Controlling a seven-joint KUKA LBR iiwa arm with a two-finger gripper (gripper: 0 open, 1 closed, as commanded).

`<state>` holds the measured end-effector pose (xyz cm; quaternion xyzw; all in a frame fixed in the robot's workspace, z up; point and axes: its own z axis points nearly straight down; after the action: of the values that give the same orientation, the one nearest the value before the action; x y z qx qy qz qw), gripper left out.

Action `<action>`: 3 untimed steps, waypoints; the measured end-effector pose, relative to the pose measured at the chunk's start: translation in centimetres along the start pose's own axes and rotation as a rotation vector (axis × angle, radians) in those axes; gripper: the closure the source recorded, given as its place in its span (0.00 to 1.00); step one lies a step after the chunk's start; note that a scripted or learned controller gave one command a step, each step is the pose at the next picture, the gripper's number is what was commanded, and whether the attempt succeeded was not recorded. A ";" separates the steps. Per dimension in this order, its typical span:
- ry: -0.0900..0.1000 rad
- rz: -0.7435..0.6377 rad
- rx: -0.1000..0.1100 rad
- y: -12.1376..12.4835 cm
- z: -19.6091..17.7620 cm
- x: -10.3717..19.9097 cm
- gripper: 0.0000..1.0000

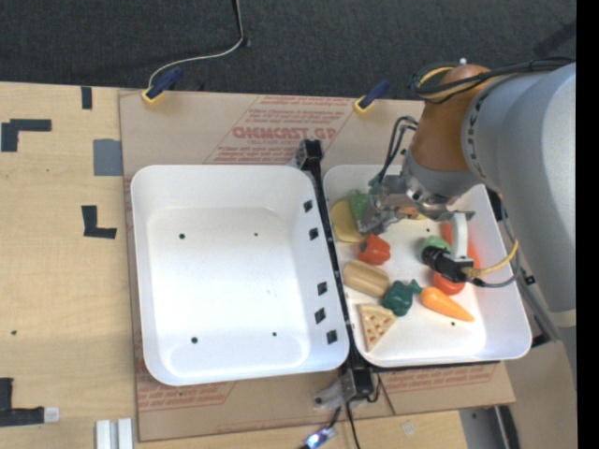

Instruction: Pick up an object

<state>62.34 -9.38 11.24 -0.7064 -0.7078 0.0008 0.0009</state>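
Two white bins sit side by side on a cardboard sheet [271,129]. The left bin [225,269] shows bare white floor. The right bin [496,340] holds a cluster of toy food: a red pepper [374,248], a bread roll [365,277], a pizza slice [376,324], a green piece [401,296], a carrot [447,303] and a yellow piece [344,221] against the divider. The arm [524,129] reaches in from the right, its orange band [445,134] above the wrist. The gripper [372,215] hangs low over the right bin's upper left part, just above the red pepper and beside the yellow piece. A green item [359,200] lies at the gripper's tip. Whether the gripper is spread or pinching cannot be told.
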 end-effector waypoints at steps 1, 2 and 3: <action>-0.007 0.004 -0.018 2.6 -20.0 -7.5 1.00; 0.002 0.002 0.010 -0.6 -5.6 -8.0 1.00; -0.003 -0.005 -0.019 3.8 -23.3 -3.9 1.00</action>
<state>66.22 -13.31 34.58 -0.7046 -0.7095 -0.0048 -0.0070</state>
